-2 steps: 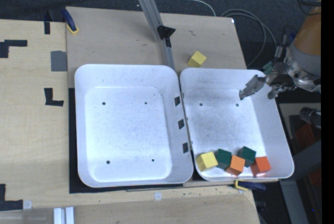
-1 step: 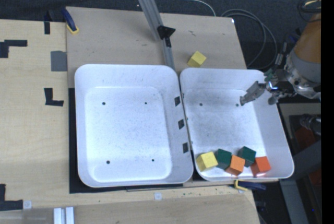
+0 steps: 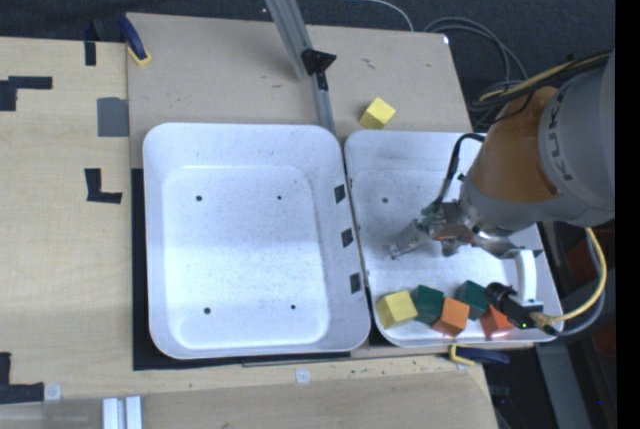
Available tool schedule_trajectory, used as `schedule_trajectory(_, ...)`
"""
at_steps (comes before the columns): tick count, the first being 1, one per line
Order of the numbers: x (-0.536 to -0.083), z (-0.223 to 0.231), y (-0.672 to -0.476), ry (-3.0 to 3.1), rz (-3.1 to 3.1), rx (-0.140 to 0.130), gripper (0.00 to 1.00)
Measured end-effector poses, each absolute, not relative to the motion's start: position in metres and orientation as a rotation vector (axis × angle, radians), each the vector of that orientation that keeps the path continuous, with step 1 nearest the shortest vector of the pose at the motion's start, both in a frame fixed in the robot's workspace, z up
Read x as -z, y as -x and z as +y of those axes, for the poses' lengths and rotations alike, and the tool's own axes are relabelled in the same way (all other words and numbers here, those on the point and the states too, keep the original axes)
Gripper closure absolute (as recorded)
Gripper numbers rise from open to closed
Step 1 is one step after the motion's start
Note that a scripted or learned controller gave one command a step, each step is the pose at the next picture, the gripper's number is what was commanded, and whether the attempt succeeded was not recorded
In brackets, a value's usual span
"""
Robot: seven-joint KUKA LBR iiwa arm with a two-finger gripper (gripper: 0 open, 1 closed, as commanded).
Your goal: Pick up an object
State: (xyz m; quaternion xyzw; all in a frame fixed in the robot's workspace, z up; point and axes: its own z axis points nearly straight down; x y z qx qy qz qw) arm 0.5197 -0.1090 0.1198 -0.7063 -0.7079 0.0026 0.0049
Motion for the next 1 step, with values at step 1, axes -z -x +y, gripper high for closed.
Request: schedule_trajectory(1, -0.1338, -0.111, -0.5216, 2.218, -2.221, -0.003, 1.0)
